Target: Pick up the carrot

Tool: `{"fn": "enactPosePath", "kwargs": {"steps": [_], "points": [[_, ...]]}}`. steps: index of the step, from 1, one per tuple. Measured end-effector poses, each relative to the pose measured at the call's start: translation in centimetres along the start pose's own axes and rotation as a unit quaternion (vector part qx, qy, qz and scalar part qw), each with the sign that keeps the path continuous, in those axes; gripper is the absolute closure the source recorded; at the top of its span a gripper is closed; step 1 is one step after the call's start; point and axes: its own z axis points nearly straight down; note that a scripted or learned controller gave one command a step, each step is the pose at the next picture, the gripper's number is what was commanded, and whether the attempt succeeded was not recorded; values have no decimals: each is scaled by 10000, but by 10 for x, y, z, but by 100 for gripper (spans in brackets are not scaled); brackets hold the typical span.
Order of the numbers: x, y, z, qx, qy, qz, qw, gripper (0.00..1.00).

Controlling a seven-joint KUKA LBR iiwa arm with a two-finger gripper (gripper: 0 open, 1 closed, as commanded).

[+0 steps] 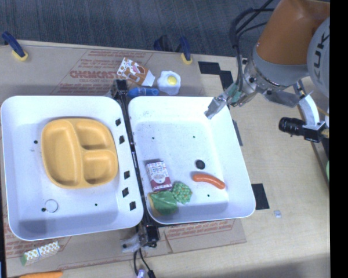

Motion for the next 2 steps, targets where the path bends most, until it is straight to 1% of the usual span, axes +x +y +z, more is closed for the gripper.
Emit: {"fn": "enactPosePath", "kwargs": {"steps": [1, 2], "points": [[-54, -62, -76, -8, -15, -828, 9966, 100], [-33, -99, 11, -4, -2, -2477, 9688, 100]]}}
